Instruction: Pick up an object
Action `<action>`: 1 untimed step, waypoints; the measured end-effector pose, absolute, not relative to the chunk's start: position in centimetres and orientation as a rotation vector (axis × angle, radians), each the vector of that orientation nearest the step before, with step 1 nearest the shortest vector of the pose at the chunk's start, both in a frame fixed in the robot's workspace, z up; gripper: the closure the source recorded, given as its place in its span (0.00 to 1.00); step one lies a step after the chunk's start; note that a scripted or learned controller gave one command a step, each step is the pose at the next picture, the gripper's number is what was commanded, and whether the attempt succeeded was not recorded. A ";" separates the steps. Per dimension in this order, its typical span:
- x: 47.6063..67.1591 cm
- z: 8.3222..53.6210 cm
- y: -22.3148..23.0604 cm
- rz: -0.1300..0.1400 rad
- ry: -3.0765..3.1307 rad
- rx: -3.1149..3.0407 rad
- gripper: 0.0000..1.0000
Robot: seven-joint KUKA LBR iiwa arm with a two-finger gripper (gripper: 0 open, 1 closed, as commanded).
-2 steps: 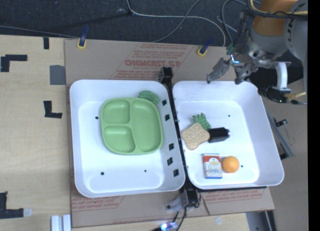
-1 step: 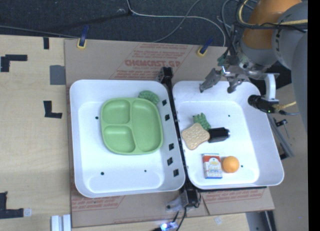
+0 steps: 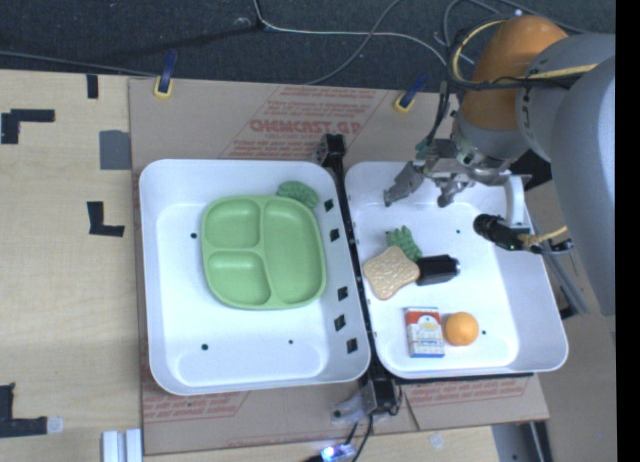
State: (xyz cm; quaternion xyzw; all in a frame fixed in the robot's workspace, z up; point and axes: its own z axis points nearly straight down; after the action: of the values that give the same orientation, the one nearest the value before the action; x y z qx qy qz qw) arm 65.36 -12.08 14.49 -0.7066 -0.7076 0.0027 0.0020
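My gripper (image 3: 420,193) hangs over the back of the right bin (image 3: 530,350), its two fingers spread apart with nothing between them. Below it in that bin lie a small green toy (image 3: 402,241), a tan toast-shaped piece (image 3: 389,272) and a black block (image 3: 437,269). Nearer the front sit a small red and white carton (image 3: 424,331) and an orange ball (image 3: 461,329). The gripper is above and apart from all of them.
The left bin (image 3: 170,350) holds a green divided plate (image 3: 265,251) with a small dark green item (image 3: 298,192) at its back edge. A black clip divider (image 3: 340,240) runs between the bins. The grey arm (image 3: 580,150) fills the right side.
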 end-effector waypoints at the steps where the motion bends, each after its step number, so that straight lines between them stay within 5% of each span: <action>1: 65.6 8.4 -11.4 0.006 -2.223 -2.217 0.00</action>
State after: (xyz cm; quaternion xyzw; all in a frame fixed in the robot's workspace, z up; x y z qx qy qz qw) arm 65.64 -11.36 8.39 -0.7062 -0.7080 0.0019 0.0009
